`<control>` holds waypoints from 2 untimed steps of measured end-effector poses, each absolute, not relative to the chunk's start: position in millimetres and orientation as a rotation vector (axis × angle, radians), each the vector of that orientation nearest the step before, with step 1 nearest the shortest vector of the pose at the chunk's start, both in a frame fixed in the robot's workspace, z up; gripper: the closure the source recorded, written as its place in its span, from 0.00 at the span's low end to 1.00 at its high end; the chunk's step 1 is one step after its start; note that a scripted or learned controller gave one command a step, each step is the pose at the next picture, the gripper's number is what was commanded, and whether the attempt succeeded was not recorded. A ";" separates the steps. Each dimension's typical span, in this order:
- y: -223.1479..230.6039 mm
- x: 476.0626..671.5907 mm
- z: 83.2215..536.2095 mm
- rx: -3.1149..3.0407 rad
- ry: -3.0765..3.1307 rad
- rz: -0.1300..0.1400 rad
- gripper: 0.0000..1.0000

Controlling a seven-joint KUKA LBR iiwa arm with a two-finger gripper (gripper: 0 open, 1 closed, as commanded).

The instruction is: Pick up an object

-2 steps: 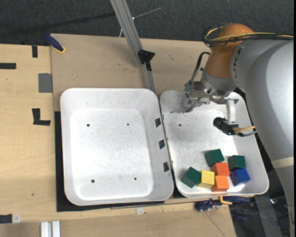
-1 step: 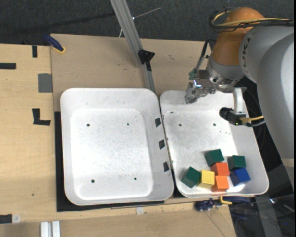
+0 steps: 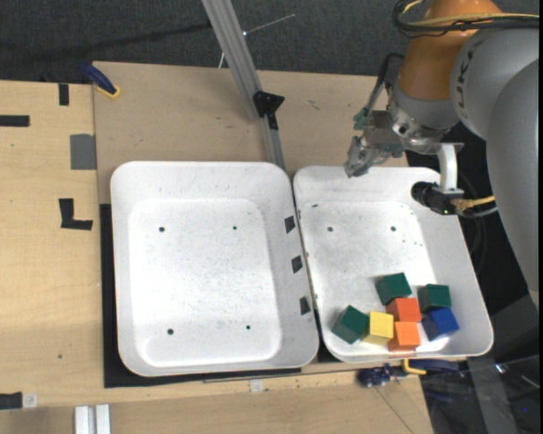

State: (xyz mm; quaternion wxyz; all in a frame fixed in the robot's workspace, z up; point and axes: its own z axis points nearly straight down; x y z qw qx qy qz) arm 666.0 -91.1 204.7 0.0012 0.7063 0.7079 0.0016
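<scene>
My claw hangs over the far rim of the right bin, and I cannot tell how it is set, though I see nothing in it. The blocks sit clustered well away, in the near corner of that bin. I judge the pick not yet begun.

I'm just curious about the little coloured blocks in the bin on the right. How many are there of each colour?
Green blocks: 3
Orange blocks: 2
Yellow block: 1
Blue block: 1
Total: 7 blocks, all clustered in the near corner of the right bin.
</scene>
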 end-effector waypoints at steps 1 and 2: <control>-90.4 666.9 242.0 2.218 2.222 0.004 1.00; -43.4 656.6 232.0 2.218 2.229 -0.002 1.00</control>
